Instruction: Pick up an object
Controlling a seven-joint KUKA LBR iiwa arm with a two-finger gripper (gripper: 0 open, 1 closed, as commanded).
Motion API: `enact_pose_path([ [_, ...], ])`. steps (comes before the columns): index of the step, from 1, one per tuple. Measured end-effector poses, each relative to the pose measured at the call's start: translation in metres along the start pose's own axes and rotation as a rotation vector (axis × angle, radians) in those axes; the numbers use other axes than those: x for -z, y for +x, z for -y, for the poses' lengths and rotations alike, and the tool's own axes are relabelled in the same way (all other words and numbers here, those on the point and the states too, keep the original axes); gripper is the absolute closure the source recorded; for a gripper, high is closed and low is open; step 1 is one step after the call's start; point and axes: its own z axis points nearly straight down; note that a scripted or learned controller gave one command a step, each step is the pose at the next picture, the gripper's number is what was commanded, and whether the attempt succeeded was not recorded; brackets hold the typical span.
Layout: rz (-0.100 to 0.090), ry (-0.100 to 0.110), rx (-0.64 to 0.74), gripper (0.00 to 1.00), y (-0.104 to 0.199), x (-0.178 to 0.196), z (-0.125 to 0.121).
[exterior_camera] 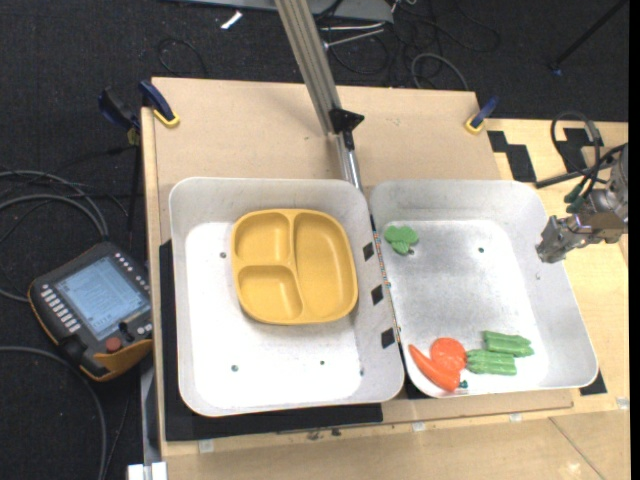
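The right white bin [470,208] holds a small green leafy piece [401,238] near its far left corner. Along its near edge lie a red tomato [447,352] beside an orange carrot [430,368], and two green pea pods [500,354] to their right. My gripper [556,245] hangs at the right rim of this bin, well away from all the items. Nothing shows between its fingers.
The left white bin [200,298] carries a yellow divided plate [295,266]. A metal pole [310,48] slants in from the top to the gap between the bins. A teach pendant [92,308] lies on the floor at the left. Clamps sit at the bench's far corners.
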Motion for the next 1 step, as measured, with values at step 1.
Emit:
enact_pose_path([
  [1, -0.003, 0.002, 0.005, 1.00, 0.0605, -0.0086, -0.0167],
])
